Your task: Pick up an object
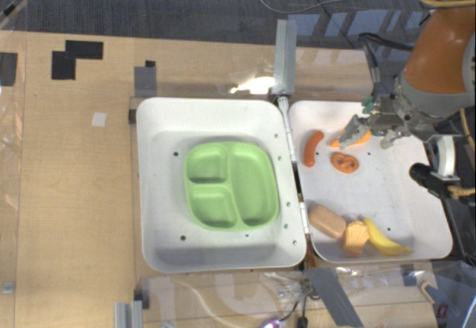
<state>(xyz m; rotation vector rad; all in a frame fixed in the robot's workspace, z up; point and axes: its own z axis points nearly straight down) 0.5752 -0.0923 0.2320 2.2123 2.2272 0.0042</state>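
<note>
While the arm reaches in over the right bin's point(446, 248) far edge, its gripper point(357, 133) hangs at a small orange carrot-like piece point(355, 140), whether spread or closed I cannot tell, and no grasp is evident. That piece lies near the bin's far edge, its long axis slanting from the far right down toward the divider; a sausage point(313, 148) and an orange slice point(343, 163) lie beside it, probably scattered as alternative targets.
</note>
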